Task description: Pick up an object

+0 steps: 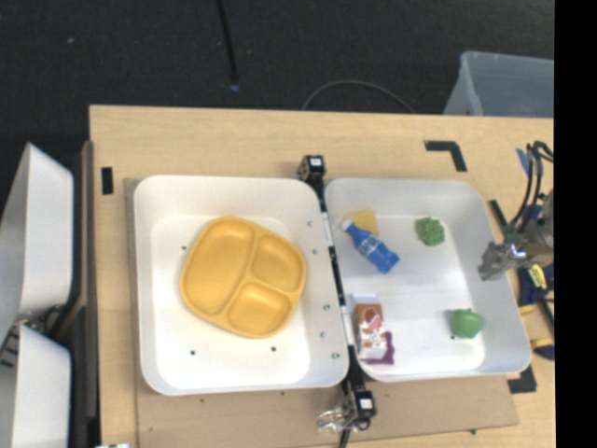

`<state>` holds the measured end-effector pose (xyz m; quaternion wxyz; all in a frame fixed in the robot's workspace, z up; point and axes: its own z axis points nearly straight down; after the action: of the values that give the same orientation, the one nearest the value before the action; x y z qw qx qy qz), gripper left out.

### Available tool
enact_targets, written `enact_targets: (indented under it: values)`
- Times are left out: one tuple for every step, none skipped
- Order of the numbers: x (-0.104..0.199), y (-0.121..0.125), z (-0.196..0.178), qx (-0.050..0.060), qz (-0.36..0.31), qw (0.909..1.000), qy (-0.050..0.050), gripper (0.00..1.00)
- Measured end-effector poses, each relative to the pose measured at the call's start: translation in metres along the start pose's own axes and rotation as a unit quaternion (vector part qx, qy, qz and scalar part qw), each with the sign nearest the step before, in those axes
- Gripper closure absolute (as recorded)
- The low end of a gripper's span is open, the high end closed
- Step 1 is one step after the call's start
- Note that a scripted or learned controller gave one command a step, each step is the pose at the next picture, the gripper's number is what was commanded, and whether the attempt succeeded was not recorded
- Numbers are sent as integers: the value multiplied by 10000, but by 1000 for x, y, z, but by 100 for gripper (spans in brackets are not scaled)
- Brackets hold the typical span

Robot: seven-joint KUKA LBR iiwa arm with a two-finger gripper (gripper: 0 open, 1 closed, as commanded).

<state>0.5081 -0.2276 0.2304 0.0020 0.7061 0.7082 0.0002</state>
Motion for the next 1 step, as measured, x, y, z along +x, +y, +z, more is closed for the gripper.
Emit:
enact_targets:
  values:
    - [52, 16, -13, -10, -30, 10000, 12, 100]
